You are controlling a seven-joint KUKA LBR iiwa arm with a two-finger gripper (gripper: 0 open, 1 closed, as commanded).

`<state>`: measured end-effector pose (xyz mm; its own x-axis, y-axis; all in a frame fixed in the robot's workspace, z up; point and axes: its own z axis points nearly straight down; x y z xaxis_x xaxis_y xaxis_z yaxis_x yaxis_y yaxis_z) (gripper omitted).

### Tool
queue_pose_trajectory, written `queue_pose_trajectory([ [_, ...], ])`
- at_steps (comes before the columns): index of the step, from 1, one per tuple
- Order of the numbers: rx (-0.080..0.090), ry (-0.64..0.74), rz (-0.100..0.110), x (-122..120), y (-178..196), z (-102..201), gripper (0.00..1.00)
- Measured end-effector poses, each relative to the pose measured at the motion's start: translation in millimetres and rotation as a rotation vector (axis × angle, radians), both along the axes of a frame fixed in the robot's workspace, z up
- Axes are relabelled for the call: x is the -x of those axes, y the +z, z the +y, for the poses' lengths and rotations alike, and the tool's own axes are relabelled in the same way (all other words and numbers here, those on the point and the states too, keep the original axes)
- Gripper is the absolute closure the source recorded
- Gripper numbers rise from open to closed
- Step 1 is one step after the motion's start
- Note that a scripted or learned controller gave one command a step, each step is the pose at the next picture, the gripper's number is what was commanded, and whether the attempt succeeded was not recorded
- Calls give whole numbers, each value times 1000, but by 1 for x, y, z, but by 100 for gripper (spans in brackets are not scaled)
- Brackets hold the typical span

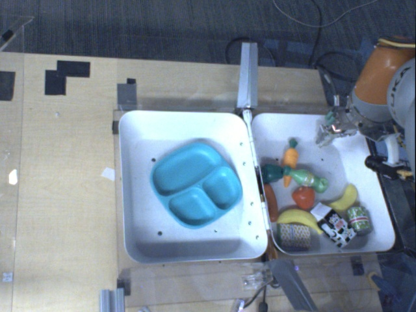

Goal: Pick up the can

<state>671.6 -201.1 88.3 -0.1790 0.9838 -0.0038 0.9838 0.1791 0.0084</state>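
The can is a small green tin with a pale lid, standing near the front right corner of the right bin. A banana lies just behind it and a black-and-white carton touches its left side. My gripper hangs over the bin's far right corner, well behind the can, with nothing visible between its fingers.
The left bin holds a blue divided plate. In the right bin lie a carrot, a green bottle, a tomato, a second banana, a red sausage and a grey sponge.
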Motion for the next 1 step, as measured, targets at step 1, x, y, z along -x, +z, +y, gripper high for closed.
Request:
queue_pose_trajectory([
  [1, 2, 3, -10, -3, 14, 1, 100],
])
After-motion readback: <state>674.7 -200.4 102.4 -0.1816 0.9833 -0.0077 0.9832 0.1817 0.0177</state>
